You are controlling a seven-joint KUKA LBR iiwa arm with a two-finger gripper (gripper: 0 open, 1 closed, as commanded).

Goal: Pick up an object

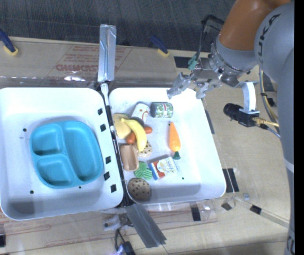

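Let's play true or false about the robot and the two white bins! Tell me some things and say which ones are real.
1. The blue tray sits in the left bin. True.
2. The carrot lies in the left bin. False: it lies in the right bin, with the other small things.
3. The gripper is holding the banana. False: it hangs above the right bin's far edge with nothing between its fingers, and the banana lies in the bin.
4. A green can lies near the far end of the right bin. True.
5. The banana lies near the wall between the two bins. True.
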